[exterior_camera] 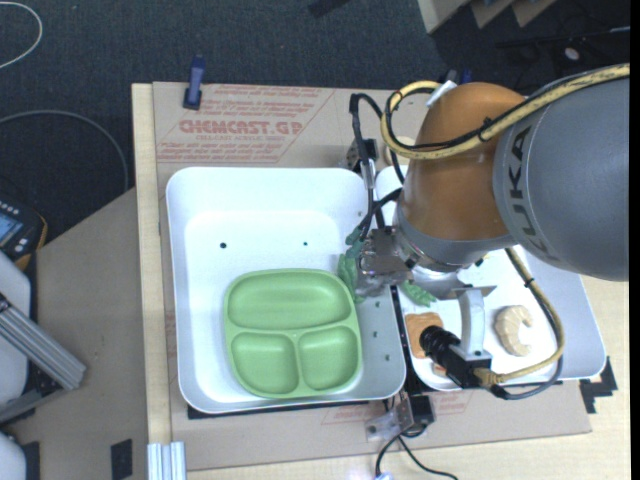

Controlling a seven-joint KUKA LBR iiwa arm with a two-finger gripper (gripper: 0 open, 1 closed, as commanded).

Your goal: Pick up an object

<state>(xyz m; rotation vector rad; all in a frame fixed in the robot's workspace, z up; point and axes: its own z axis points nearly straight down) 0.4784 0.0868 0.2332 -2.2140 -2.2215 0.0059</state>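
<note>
My gripper [367,265] hangs low over the divide between the two bins, mostly hidden under the orange wrist band and grey arm. A dark green object [349,265] shows at the gripper's left side, at the right edge of the left bin [190,268]; whether it is gripped I cannot tell. More green [421,294] pokes out under the wrist on the right side. A light green divided plate [293,330] lies in the front of the left bin. In the right bin [585,343] lie a beige bread-like piece [515,329] and a small orange-brown piece [422,325].
The bins rest on a brown cardboard sheet [240,118] with red print, with a small blue object [194,81] at its far left corner. Black and yellow cables [400,118] loop behind the arm. The arm covers most of the right bin.
</note>
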